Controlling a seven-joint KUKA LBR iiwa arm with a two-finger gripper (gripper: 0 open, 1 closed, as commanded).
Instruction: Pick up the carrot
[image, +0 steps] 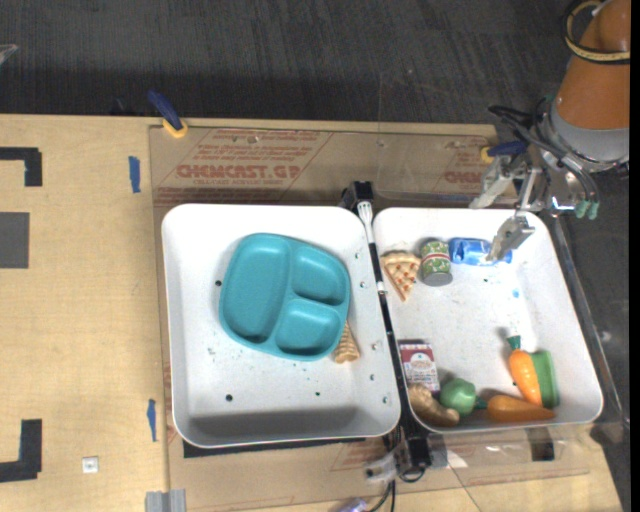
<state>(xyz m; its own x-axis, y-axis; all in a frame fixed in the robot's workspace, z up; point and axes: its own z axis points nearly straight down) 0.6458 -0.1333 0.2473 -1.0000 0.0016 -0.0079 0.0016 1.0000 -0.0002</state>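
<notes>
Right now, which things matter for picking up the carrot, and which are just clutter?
For the job:
carrot
pincer
right bin

Lying about:
teal divided plate
green can
blue packet
waffle piece
small red box
green pepper

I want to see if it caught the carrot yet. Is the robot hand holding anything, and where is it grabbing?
Nothing is held. The gripper sits at the right bin's far end, beside the blue packet. The carrot lies apart, near the front.

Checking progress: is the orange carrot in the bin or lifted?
In the bin: the orange carrot lies on the right white bin's floor, far from the claw.
</notes>
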